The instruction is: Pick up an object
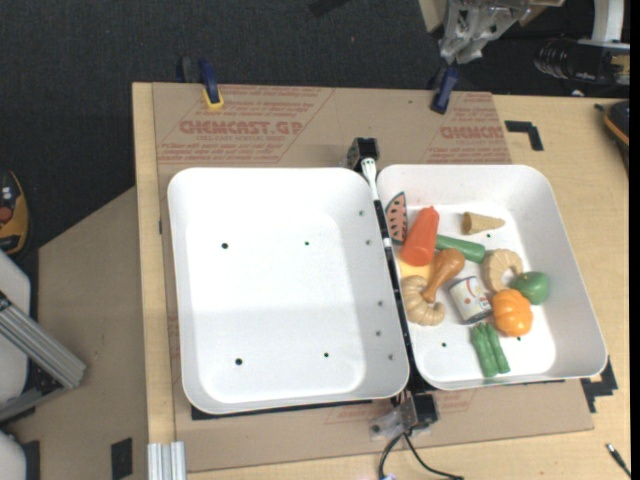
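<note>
Gripper parked above the desk's far edge; toy food grouped in the right bin.

Gripper (462, 40) hangs well apart from both bins; whether it is released or clenched cannot be told. Right bin (560, 213) holds a carrot (421, 236), drumstick (443, 273), orange pepper (512, 312), can (468, 299) and green beans (489, 349), clustered close. Left bin (200, 208) adjoins it.

**Arm and gripper: position record**

Item: gripper (462, 46), metallic, two-finger, at the top edge of the camera view, right of centre. Orientation: fingers pointing downward, tips close together, nothing visible between them. Height: raised, well above the bench. Arm: pale housing visible above and right of the gripper.
</note>
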Action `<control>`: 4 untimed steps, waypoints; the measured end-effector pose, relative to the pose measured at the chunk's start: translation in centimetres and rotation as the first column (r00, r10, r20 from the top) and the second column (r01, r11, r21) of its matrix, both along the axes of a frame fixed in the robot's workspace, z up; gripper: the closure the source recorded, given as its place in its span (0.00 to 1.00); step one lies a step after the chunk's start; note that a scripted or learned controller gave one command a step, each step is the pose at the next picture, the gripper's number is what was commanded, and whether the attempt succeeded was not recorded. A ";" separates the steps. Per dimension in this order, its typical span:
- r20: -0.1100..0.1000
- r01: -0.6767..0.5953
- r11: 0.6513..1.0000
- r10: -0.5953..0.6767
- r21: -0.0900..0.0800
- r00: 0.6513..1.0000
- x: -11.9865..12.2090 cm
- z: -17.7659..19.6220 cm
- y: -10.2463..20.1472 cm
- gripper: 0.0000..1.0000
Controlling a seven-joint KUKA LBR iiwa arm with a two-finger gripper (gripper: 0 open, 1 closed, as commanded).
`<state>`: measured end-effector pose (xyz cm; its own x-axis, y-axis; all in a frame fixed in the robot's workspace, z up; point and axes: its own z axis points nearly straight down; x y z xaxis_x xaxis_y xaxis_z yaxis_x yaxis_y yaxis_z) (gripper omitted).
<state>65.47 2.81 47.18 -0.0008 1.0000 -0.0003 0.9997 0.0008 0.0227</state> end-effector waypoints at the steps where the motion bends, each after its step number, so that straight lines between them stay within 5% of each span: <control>1: -0.037 -0.006 1.000 0.006 0.002 0.999 -5.0 -11.3 6.6 1.00; 2: 0.000 -0.004 1.000 0.004 0.005 1.000 -4.1 7.5 9.6 1.00; 3: -0.034 -0.009 1.000 0.009 0.000 0.999 -8.0 -1.3 17.7 1.00; 4: -0.042 -0.004 1.000 0.004 -0.005 0.999 -15.6 -14.4 19.7 1.00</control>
<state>49.89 22.46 32.80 -0.0052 1.0000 -0.0053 0.9998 0.0051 -0.0191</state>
